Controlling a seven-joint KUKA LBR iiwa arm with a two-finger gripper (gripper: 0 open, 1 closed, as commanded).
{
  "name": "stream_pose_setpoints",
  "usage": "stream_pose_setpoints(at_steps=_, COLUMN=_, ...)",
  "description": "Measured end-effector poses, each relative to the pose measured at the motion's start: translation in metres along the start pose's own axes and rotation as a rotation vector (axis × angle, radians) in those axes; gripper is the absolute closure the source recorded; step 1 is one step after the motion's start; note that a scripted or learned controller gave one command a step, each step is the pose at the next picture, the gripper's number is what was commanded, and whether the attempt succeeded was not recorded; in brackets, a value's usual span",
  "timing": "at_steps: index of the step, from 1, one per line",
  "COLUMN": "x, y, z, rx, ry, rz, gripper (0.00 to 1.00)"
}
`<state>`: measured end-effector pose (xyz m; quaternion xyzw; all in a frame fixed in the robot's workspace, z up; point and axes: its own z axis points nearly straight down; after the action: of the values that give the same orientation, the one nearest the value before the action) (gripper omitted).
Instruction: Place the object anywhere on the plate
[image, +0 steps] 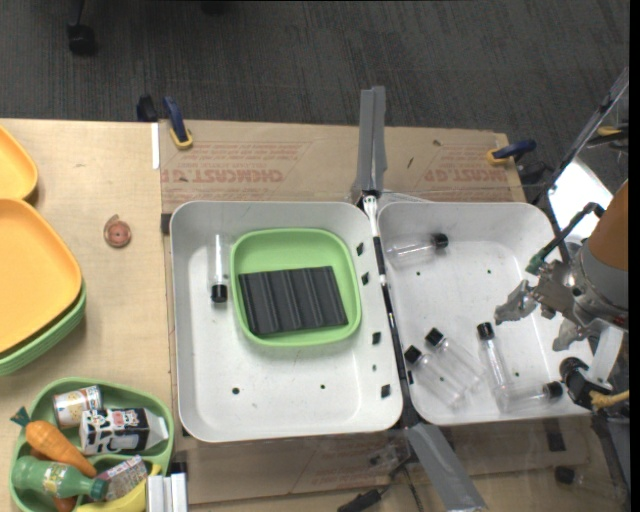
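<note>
Resting on cardboard (300, 170) | two white bins (200, 400) (side by side) | carpet (300, 50) behind

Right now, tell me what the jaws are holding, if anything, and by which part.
Cannot be told. The gripper sits over the right bin, near its right edge, with no vial visibly between the jaws; the nearest vial lies apart on the bin floor.

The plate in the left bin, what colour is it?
Light green plate, seen in the camera view, with a dark ridged slab lying on it.
</note>
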<state>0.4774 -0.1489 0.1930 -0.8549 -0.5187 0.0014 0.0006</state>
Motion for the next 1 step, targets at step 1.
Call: stream_pose_setpoints(at_steps=1, x=0.0616, y=-0.0323, z=-0.0022, rx=0.002, ry=0.000, rz=0.017, gripper=0.00)
